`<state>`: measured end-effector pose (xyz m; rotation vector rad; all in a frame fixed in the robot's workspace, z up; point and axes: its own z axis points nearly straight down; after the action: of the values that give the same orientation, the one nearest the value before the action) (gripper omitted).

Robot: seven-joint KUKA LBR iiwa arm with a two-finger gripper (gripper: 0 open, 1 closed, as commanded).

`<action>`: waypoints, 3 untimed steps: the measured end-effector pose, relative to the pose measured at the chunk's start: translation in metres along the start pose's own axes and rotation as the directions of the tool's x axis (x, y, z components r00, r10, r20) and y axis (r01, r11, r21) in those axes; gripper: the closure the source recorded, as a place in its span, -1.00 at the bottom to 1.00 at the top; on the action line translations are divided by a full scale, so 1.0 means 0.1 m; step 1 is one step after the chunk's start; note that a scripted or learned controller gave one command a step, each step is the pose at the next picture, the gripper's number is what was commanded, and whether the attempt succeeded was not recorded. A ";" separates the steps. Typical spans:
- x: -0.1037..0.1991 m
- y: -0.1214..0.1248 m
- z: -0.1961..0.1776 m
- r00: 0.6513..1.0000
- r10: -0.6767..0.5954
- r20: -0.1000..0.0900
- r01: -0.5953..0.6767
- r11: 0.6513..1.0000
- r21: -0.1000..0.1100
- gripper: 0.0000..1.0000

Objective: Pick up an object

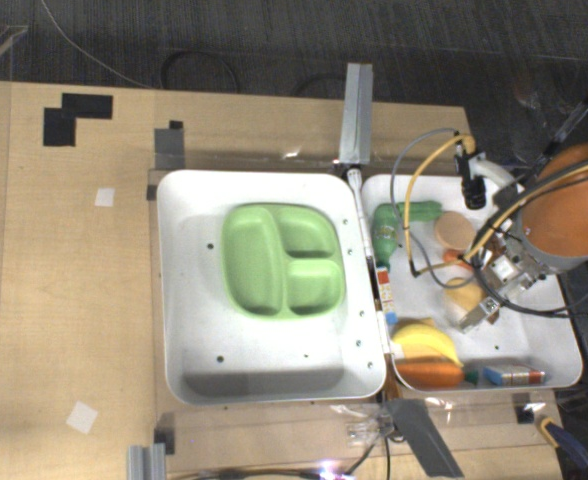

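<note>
The right bin (564, 353) holds several small objects. A green bottle (385, 230) lies by its left wall, with a green piece (422, 210) beside it and a tan round object (454, 231) further right. A yellow rounded object (426, 342) and an orange one (432, 374) sit at the front left. A pale yellow item (463, 295) lies mid-bin. My gripper (480, 310) hangs low over the bin's middle, just right of the pale yellow item, below the orange band (574, 213) of the arm.
The left bin (189, 268) holds a green divided tray (279, 258). A blue and red marker-like piece (509, 376) lies along the right bin's front wall. Yellow and black cables (424, 158) loop over the right bin's back. A metal post (357, 108) stands between the bins.
</note>
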<state>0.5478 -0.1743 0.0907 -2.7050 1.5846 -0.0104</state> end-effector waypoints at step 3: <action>-0.57 -0.80 -0.21 0.969 0.246 -0.008 -0.245 0.969 0.030 1.00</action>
<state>0.5898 -0.0852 0.1122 -2.4721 1.8952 -0.0482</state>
